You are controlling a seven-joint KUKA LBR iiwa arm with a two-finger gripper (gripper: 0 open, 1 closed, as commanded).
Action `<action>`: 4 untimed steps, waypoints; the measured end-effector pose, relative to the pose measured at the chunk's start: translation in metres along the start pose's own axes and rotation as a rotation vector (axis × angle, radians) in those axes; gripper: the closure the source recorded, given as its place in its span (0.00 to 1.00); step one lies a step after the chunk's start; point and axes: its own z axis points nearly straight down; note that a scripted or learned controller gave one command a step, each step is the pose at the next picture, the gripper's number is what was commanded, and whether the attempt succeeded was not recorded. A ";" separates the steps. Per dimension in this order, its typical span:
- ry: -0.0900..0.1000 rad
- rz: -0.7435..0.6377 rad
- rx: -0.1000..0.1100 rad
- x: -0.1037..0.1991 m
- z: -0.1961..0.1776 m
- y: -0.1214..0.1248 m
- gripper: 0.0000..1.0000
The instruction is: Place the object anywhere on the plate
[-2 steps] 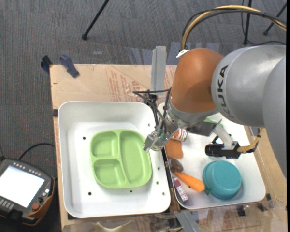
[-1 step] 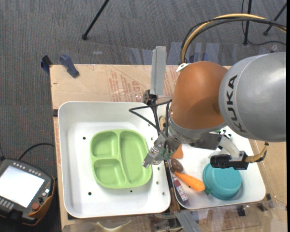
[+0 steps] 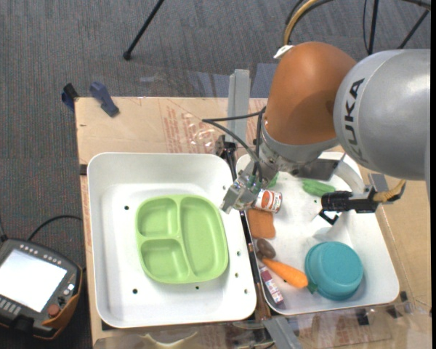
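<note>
A light green divided plate (image 3: 182, 238) lies in the left bin (image 3: 109, 187), with nothing on it. My gripper (image 3: 237, 195) hangs low over the wall between the two bins, just past the plate's upper right corner. A small red and white can (image 3: 267, 201) lies on its side right beside the gripper, at the left edge of the right bin (image 3: 381, 267). Whether the can touches the gripper I cannot tell. The arm's orange band and grey body hide the back of the right bin.
The right bin also holds a brown toast slice (image 3: 261, 224), a dark brown lump (image 3: 266, 249), a carrot (image 3: 285, 272), a teal bowl (image 3: 335, 269), a green piece (image 3: 318, 187) and a pink-capped tube (image 3: 271, 286). A handheld screen (image 3: 25, 282) lies on the floor to the left.
</note>
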 end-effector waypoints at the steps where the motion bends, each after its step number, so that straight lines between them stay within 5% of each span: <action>1: 0.004 -0.235 0.003 0.040 0.055 -0.012 1.00; 2: -0.001 -0.316 -0.002 0.046 0.119 0.043 1.00; 3: -0.007 -0.544 -0.001 0.069 0.125 0.069 1.00; 4: -0.003 -0.545 -0.002 0.072 0.126 0.069 0.00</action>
